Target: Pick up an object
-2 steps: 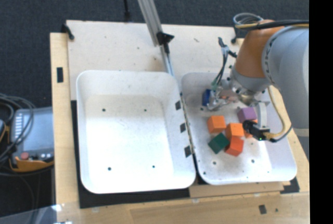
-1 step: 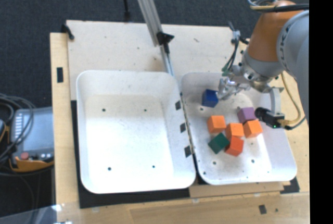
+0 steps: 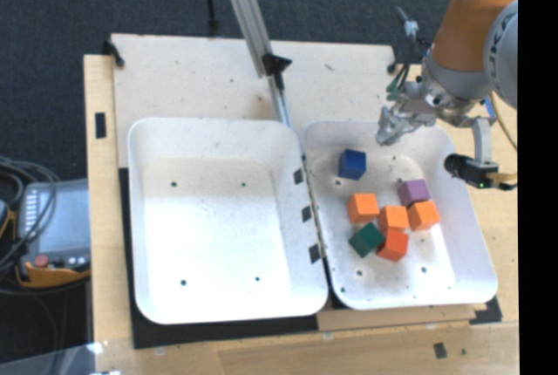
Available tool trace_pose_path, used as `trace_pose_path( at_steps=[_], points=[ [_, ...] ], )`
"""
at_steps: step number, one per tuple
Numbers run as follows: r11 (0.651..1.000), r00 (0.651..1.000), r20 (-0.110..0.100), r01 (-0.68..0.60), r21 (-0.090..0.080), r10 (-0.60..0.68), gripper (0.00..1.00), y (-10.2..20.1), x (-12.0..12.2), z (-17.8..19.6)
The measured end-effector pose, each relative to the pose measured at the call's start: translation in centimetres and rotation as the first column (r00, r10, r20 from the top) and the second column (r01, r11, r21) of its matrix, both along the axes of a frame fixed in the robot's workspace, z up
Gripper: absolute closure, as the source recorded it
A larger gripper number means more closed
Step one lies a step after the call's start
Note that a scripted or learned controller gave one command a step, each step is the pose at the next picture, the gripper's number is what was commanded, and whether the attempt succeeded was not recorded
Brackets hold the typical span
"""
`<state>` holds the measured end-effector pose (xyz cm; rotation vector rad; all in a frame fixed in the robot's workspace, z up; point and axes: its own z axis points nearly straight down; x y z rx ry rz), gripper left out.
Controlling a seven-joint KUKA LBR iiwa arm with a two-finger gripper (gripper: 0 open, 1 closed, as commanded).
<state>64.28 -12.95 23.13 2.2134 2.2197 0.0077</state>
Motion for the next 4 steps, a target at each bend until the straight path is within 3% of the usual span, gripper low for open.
trace_pose_path(
  at_steps=[1, 4],
  points=[
    [1.000, 1.000, -0.003, -0.003, 0.001, 0.003, 1.00, -0.1, 0.1, 3.1],
    [1.000, 1.000, -0.012, -0.003, 0.001, 0.003, 1.00, 13.7, 1.0, 0.2]
  ],
)
